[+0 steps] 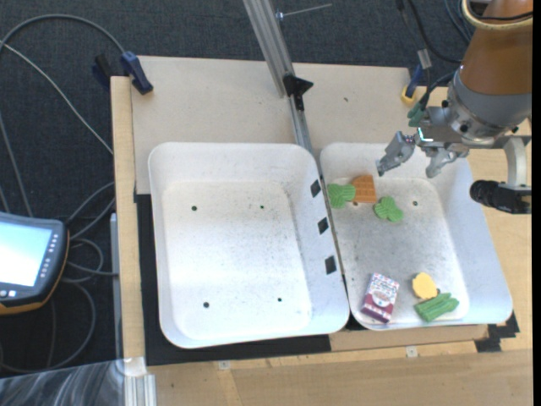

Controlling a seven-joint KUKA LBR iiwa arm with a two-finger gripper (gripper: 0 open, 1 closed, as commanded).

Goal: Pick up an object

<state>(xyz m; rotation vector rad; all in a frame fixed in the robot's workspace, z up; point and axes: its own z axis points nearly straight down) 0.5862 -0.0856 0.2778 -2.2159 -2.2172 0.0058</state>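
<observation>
My gripper [416, 162] hangs over the far edge of the right bin [473, 252], fingers spread apart with nothing between them. Just in front and to its left lie an orange block [364, 189], a green piece [341, 195] touching it on the left, and another green piece [389, 210] to its right. Near the bin's front edge sit a small pink-and-white packet [381, 297], a yellow piece [424, 285] and a green ridged piece [436, 306].
The left bin [228, 244] lies beside the right one, with a metal pole [270, 41] slanting up from between them. A blue clamp [135, 70] grips the bench's far-left corner. A tablet [25, 260] sits off the bench at left, amid cables.
</observation>
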